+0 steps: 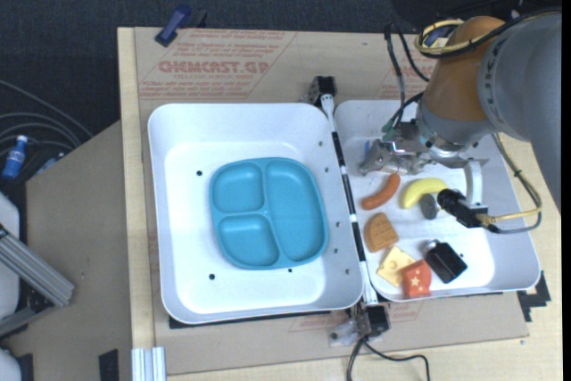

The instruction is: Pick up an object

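In the right bin (pixel 508 268) lie an orange-red sausage (pixel 382 190), a yellow banana (pixel 421 190), a brown biscuit-like piece (pixel 380 232), a yellow cheese wedge (pixel 393 264), a red block (pixel 417 280), a black block (pixel 445 262) and a small grey piece (pixel 429 207). My gripper (pixel 384 158) hangs over the bin's upper left part, just above the sausage and left of the banana. Its metal tip points down and to the left. I see no object in it. The grey arm with its orange band (pixel 459 80) covers the bin's far right corner.
The left bin (pixel 178 138) holds a blue divided plate (pixel 266 211). A black ridge with clips (pixel 341 165) runs between the two bins. A black cable (pixel 508 223) loops from the wrist over the right bin. A blue item (pixel 173 25) lies on the bench's far left.
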Robot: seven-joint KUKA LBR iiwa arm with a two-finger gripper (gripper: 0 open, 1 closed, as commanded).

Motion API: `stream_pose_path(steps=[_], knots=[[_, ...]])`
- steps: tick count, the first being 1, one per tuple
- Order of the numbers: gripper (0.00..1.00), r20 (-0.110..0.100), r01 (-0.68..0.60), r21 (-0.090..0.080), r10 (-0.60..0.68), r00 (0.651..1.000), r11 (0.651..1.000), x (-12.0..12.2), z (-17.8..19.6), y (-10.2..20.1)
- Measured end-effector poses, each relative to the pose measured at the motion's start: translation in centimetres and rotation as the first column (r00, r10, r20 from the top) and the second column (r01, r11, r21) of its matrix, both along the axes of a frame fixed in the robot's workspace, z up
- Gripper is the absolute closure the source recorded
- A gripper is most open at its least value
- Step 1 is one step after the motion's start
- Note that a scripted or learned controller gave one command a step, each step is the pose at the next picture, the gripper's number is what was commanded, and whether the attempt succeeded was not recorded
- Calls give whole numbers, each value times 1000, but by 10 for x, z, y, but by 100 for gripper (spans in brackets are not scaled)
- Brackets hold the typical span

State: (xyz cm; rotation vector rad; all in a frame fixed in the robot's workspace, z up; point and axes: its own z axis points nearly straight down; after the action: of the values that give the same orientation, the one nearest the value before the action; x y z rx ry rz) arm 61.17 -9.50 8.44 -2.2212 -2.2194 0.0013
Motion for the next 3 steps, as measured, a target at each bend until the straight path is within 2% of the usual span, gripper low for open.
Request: stream_pose_path(steps=[1, 2, 3], knots=[[100, 1, 1, 1, -1, 1000, 1000, 0, 10, 0], [0, 1, 1, 0, -1, 1000, 1000, 0, 10, 0], [0, 2, -1, -1, 1, 1000, 1000, 53, 1, -2]])
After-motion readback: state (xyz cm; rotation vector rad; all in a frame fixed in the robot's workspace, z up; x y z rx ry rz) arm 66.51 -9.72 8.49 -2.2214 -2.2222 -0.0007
